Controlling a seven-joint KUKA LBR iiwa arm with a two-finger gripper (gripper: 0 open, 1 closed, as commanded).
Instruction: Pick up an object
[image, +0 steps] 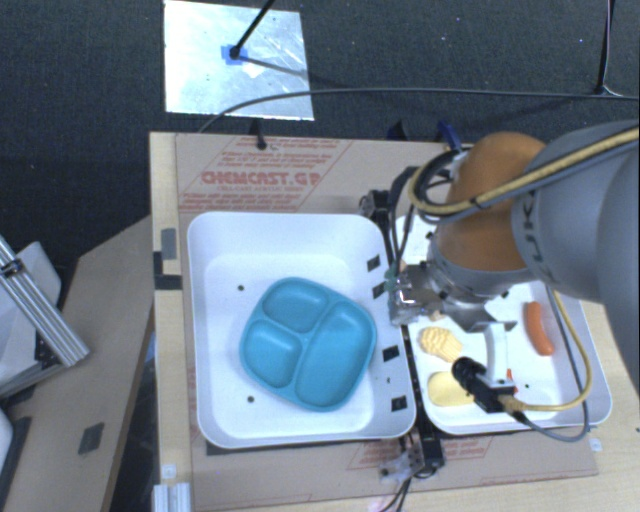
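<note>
L bin: 1 tray; R bin: 2 yellow items, 1 sausage.

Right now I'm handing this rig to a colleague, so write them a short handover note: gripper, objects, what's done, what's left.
The gripper is over the left side of the right bin, by the yellow pieces; I see nothing held in it.
The left bin holds the blue plate.
The right bin holds a ridged yellow piece, a pale yellow piece nearer the front, and a sausage on the right.
Done: every object lies in a bin, none lifted.
Left: grasp one and lift it.
</note>
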